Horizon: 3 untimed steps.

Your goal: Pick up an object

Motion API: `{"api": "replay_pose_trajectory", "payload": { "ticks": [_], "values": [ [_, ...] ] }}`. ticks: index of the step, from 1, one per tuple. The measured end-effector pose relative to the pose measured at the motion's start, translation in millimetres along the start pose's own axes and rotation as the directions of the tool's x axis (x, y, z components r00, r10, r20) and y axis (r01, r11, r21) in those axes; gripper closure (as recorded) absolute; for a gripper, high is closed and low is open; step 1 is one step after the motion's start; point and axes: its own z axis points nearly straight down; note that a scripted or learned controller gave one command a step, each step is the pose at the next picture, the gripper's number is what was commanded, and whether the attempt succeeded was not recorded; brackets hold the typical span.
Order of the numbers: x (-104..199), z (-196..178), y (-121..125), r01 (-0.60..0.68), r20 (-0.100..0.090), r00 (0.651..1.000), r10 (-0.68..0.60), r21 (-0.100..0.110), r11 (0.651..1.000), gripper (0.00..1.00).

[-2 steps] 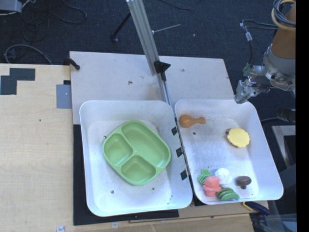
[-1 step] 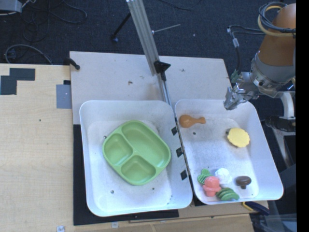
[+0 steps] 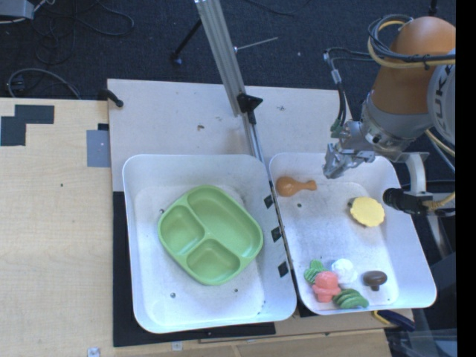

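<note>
Near the front of the right bin lie small toys. Gripper hangs over its back edge, holding nothing, beside an orange toy; how wide it stands, I cannot tell.

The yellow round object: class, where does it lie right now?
The yellow round object lies in the right bin, near its right wall, right of the orange drumstick-shaped toy.

Even, bright overhead light; soft shadows; mild blur; dark, underexposed floor beyond the bench
</note>
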Motion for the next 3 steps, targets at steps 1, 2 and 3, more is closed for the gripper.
{"api": "replay_pose_trajectory", "payload": {
  "ticks": [1,2,3],
  "values": [
    [40.3,2.8,-25.7,-0.001,0.0,1.0,0.001,0.0,1.0,1.0],
    [91.3,18.8,-40.1,0.0,0.0,1.0,0.0,0.001,1.0,1.0],
    [135.0,13.7,-55.1,0.0,0.0,1.0,0.0,0.001,1.0,1.0]
  ]
}}
